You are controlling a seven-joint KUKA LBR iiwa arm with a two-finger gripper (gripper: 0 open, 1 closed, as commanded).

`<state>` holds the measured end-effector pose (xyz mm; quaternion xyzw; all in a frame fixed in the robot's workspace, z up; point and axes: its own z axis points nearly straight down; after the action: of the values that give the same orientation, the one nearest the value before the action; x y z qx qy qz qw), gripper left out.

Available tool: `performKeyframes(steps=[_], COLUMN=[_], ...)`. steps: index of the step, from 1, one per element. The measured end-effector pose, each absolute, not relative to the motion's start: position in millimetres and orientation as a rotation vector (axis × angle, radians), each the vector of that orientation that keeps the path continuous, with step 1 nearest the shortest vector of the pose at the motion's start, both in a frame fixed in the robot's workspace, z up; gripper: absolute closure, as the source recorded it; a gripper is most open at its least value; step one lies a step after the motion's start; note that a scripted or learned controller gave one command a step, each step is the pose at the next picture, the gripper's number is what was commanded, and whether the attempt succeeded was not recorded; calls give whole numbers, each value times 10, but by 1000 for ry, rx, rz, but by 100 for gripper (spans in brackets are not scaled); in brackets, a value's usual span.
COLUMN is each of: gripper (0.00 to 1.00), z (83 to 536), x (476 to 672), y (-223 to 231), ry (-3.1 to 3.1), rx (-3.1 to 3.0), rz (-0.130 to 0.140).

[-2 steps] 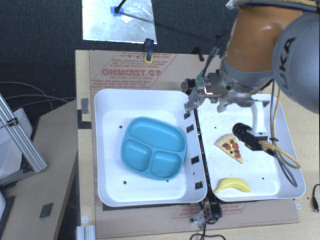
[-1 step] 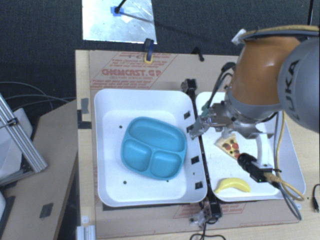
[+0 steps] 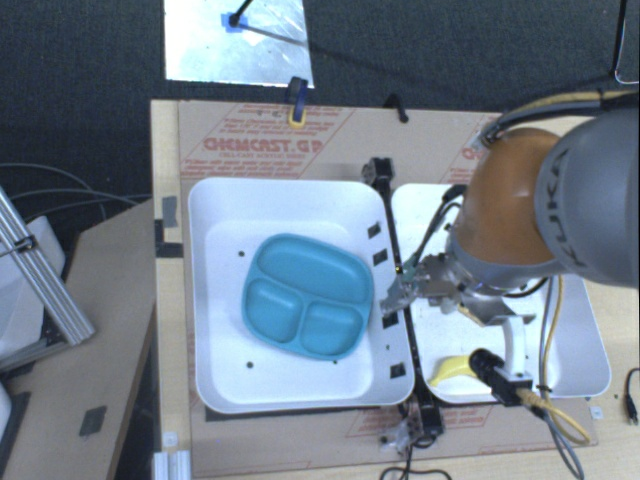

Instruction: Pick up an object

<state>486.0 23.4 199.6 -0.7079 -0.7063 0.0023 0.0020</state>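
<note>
Here, the left bin (image 3: 215, 268) holds a blue divided tray (image 3: 305, 295), three compartments showing, lying flat near the bin's middle and a little toward the wall it shares with the right bin (image 3: 590, 368). Along that shared wall runs a dark bar with several small black clips (image 3: 379, 258), and it sits between the tray and my wrist. My arm (image 3: 560, 203) comes in from the right and covers most of the right bin, its orange band bulging over the bin's upper half with grey casing behind it. Cables (image 3: 548, 368), yellow and dark, loop down off my wrist across the bin's lower right corner and past its rim. In the right bin, near its lower left corner, lies a small yellow object (image 3: 452, 370), possibly a banana-shaped toy, though only part of it shows, since a black fitting on my wrist overlaps its right end. Beyond the bins, the bench's cardboard sheet (image 3: 265, 138) carries red print, and a shiny foil-like sheet (image 3: 240, 28) lies on the dark floor further back. My claw (image 3: 400, 293) hangs low at the divider, just left of the right bin's inner wall and above the yellow object, apart from it. From this angle my wrist hides the fingertips, so I cannot tell whether my claw is spread or pressed together, nor whether anything sits in it.
</note>
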Motion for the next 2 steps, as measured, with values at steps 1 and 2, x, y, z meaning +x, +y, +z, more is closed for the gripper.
performKeyframes(steps=[1,2], gripper=[100,100], z=[2148,2820], x=[4887,4987], y=[252,1096], ry=[-2227,-2238], rx=[-2219,-2209], rz=[-6,-14])
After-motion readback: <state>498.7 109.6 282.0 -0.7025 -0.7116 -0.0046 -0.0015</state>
